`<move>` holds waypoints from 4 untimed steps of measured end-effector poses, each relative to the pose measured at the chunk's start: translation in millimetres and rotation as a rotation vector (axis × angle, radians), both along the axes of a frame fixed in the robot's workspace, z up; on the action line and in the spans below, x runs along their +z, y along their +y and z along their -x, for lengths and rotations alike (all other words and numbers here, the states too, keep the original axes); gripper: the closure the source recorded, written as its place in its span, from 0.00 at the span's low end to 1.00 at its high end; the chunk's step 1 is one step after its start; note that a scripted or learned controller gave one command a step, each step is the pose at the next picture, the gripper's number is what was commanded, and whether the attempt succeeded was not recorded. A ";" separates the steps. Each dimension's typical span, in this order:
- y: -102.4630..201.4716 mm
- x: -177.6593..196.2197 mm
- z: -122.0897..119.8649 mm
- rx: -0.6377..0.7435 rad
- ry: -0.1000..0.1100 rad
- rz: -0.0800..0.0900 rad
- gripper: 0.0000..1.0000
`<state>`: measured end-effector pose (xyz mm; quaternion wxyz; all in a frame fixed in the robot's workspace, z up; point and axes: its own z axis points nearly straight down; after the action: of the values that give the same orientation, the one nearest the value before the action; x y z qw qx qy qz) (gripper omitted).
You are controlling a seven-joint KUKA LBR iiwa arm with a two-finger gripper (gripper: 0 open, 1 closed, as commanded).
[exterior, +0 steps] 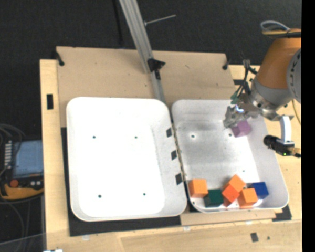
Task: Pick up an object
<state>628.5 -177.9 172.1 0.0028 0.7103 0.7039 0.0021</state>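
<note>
In the right white bin [262,164], the claw [234,115] sits closed on a purple block [242,128]

Tool [235,115] fingers' spacing indistinct.

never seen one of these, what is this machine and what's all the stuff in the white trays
This is one picture from a fixed camera above a wooden bench, looking down at a slant. The grey and orange shape at the right is a robot arm; its gripper hangs over the right bin. A purple block sits right at the gripper, but I cannot tell if it is held. At that bin's near end lie three orange blocks, a green block and a blue block. The left bin sits alongside.
</note>
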 end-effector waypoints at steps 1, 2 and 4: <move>-7.8 63.5 -3.8 0.003 -0.002 0.002 1.00; -9.2 118.6 -5.2 0.013 -0.002 0.001 1.00; 89.8 105.2 -14.9 0.014 0.008 0.000 1.00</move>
<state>643.4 -88.1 277.3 0.0000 0.7052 0.7090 -0.0004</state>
